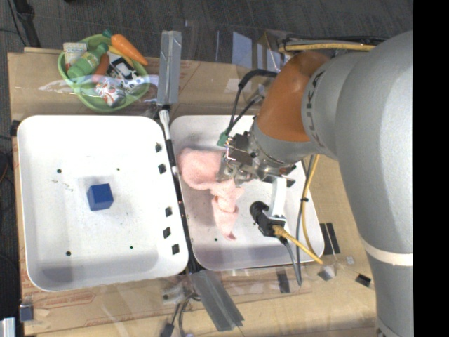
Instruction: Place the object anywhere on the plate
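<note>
Two white bins [42, 188] sit on a cardboard-topped bench; the gripper [235, 170] is lowered into the right one, over a pink cloth [210, 184]; whether anything is pinched cannot be told; no plate is made out; a lift seems due next.

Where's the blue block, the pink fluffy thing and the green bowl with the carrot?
Blue block [100, 196], camera view, on its top face.
Pink fluffy thing [198, 168], camera view, on its upper rounded lump.
Green bowl [97, 102], camera view, on its near rim.
</note>
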{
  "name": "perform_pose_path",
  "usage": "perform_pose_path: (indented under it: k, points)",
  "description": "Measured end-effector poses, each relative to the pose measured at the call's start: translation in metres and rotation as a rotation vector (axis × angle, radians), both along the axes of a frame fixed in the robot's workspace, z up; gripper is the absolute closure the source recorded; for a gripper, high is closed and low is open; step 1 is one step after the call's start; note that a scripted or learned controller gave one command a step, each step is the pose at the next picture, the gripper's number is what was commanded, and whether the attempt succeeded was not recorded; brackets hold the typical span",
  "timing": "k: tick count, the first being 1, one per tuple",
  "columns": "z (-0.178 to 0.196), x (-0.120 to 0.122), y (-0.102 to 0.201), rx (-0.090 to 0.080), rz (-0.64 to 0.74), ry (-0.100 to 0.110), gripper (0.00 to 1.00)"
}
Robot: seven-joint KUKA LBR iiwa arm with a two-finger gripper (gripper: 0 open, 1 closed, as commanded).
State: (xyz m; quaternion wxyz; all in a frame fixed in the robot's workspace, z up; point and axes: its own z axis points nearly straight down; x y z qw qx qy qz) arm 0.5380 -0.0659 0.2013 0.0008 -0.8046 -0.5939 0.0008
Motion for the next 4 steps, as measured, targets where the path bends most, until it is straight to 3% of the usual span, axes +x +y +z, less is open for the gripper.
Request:
perform_pose_path:
  k: [1,4]
  points:
    - [0.030,0.001,0.000,0.000,0.008,0.001,1.00]
    - [0.050,0.057,0.127,-0.001,1.226,-0.004,1.00]
